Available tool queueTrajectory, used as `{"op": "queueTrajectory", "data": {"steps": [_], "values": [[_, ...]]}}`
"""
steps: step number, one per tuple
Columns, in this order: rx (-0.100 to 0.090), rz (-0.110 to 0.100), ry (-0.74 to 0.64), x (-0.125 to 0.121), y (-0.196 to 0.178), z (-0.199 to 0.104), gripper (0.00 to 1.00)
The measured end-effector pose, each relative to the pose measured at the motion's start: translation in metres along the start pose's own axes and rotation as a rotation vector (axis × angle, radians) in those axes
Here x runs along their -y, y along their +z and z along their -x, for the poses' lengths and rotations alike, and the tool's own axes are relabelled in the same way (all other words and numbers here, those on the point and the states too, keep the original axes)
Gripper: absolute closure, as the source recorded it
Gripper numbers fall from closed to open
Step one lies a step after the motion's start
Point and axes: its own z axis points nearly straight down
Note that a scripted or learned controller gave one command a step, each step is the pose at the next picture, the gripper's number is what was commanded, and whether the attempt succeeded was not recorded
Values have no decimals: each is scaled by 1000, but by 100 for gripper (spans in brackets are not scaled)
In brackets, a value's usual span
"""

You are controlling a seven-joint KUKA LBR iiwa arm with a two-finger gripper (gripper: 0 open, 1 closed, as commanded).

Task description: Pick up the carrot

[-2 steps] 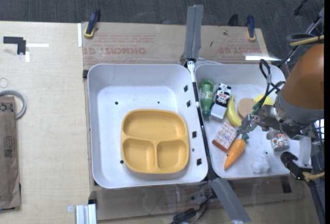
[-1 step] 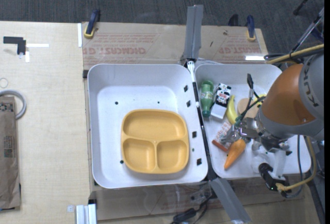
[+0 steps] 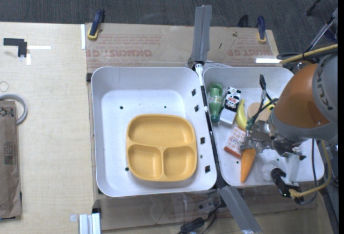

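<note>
Right now the carrot [image 3: 246,165] lies just below the fingers [image 3: 251,145].

A pale wooden bench [image 3: 48,136] carries two shallow white plastic bins side by side. The right-hand bin [image 3: 228,176] sits beneath the two-finger gripper [image 3: 252,144]; the left-hand bin [image 3: 107,130] lies beside it, farther from the gripper. A flat brown cardboard sheet with red printing [image 3: 161,44] lies under the bins' far edges, beyond the gripper. A brown paper bag [image 3: 9,160] rests at the bench's edge, well apart from the gripper, past the left-hand bin.
</note>
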Motion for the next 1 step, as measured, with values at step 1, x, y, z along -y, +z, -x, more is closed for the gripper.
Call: {"op": "queueTrajectory", "data": {"steps": [1], "values": [[5, -9, 45, -33, -88, -18, 100]]}}
